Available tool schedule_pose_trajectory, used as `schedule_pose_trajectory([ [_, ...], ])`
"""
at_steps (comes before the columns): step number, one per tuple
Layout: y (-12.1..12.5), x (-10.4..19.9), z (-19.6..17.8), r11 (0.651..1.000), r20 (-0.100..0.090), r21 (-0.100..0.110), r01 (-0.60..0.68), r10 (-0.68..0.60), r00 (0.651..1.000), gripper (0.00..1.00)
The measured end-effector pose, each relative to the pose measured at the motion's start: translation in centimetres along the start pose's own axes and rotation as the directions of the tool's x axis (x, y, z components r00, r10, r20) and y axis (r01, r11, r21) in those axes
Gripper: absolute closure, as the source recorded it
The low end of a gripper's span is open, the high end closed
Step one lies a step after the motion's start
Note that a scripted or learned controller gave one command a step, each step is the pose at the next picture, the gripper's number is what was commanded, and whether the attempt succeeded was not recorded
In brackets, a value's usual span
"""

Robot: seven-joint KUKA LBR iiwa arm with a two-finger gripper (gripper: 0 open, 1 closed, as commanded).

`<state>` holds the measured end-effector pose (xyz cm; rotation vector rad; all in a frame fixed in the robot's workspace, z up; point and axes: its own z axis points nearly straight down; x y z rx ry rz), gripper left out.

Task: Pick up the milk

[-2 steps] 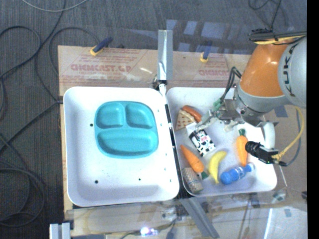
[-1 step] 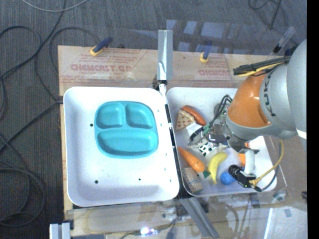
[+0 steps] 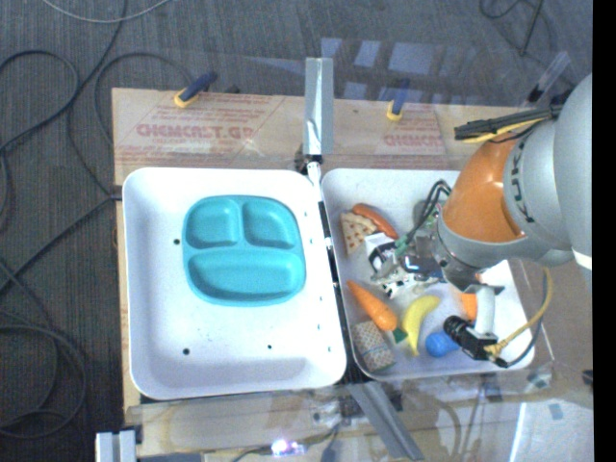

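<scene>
The milk carton point(image 3: 484, 308), white with an orange top, lies in the right bin point(image 3: 520, 287), just right of the banana point(image 3: 420, 318). The gripper point(image 3: 399, 263) hangs just above and left of the banana; whether it is released or clenched I cannot tell. A carrot point(image 3: 372, 303) lies left of the banana. A blue ball point(image 3: 440, 345) sits below it. A teal divided plate point(image 3: 244, 249) sits well left of the banana, in the left bin point(image 3: 154, 354).

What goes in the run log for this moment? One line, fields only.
arm: over right white bin | pincer: low among toy food | yellow banana: beside it | teal divided plate: left bin | milk: not identifiable
</scene>
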<state>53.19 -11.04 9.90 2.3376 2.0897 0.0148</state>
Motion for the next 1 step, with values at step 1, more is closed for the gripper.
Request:
schedule_pose_trajectory([
  [1, 3.4, 3.72, -11.58, 0.998, 0.007, 0.013, -0.067, 0.067, 0.998, 1.0],
])
